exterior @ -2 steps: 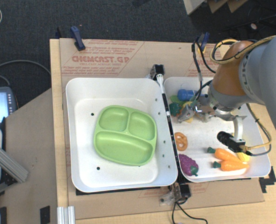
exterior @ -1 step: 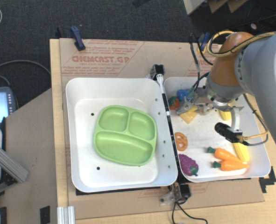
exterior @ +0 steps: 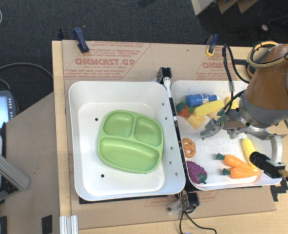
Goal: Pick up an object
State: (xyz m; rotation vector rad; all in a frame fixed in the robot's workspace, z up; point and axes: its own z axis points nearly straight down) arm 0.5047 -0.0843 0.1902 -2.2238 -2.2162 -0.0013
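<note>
Right bin (exterior: 260, 185): toy foods — corn cob (exterior: 208, 107) at 11 o'clock, carrots (exterior: 237, 165) at 5, grapes (exterior: 197, 171) at 7. Gripper (exterior: 211, 128) low at centre, apparently poised to pick, nothing visibly held; jaw state indeterminate. Left bin (exterior: 80, 130): green tray (exterior: 131, 141) — evidently the drop-off.

A: What lies in the right bin (exterior: 202, 185)?
B: Far left, a blue bottle (exterior: 200, 100) on its side beside a yellow corn cob (exterior: 208, 108).
A: And nearer?
B: A pretzel (exterior: 188, 147), purple grapes (exterior: 197, 171), two orange carrots (exterior: 237, 165) touching, and a yellow banana (exterior: 248, 146) just beyond the carrots.
</note>
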